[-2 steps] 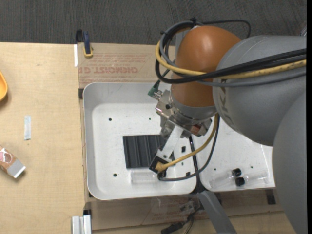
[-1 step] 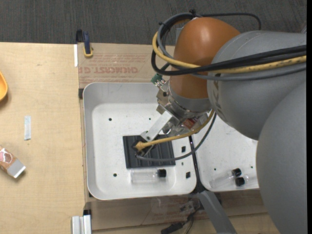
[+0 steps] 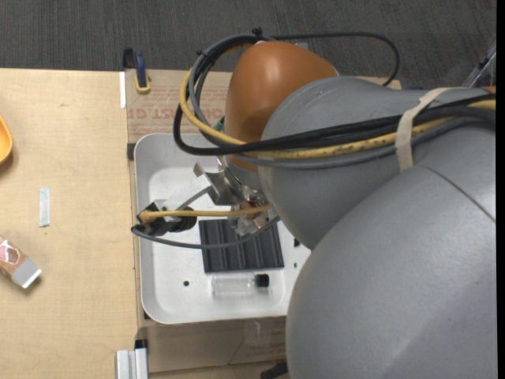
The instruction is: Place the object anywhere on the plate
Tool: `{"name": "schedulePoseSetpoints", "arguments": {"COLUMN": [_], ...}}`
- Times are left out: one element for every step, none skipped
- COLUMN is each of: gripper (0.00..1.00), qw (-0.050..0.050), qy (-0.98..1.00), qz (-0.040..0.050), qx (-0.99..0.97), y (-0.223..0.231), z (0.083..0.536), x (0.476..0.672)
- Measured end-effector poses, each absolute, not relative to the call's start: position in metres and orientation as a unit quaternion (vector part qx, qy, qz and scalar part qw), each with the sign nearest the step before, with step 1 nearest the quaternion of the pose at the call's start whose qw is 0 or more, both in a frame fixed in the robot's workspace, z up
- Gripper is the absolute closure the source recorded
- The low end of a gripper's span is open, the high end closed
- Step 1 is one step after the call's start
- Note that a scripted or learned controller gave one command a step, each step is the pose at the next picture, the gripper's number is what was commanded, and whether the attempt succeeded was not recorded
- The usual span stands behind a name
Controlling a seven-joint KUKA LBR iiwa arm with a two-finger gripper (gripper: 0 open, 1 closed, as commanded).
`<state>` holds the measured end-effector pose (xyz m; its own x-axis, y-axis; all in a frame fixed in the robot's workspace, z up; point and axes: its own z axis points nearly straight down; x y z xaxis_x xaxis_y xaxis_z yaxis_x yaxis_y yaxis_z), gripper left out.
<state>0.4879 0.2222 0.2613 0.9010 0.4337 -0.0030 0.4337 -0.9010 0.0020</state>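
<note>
My grey arm [image 3: 394, 275] lies nearest the lens and takes up the right and lower part of the view. Its orange band [image 3: 268, 85] rises above the wrist at upper centre. Black and yellow cables [image 3: 189, 125] loop off the band and hang over the upper left corner of the white bin [image 3: 173, 275].

My gripper [image 3: 251, 221] reaches down into that bin from under the wrist. It sits over the upper edge of a black ribbed plate [image 3: 237, 253]. I cannot tell whether it is apart or together, because the wrist and cables hide too much of it. I see nothing gripped in it. Whether it touches the plate I cannot tell either.

The plate lies flat on the bin floor, right of centre, with its ribs running from top to bottom in the view. A clear tube [image 3: 233, 284] with a black cap lies on its side just below the plate's lower edge, on the white floor and off the plate.

Left of the bin is the tan bench [image 3: 71, 133]. On it lie a small pale strip [image 3: 44, 208] and, nearer the left edge, a brown-and-white thing [image 3: 16, 263]. An orange thing [image 3: 3, 140] is cut off by the left border. A blue clamp [image 3: 141, 68] stands at the bench's far edge, above the bin.
</note>
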Motion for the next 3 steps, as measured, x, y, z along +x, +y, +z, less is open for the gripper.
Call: {"name": "schedulePoseSetpoints", "arguments": {"gripper": [1.00,1.00,1.00], "qw": [0.002,0.002,0.002], "qy": [0.323,0.232,0.102], "qz": [-0.0026,-0.0010,-0.0004], "qx": [0.946,0.973,0.995], "y": [0.200,0.227,0.194], "z": [0.330,0.267,0.305], "x": [0.494,0.478,0.478]}}
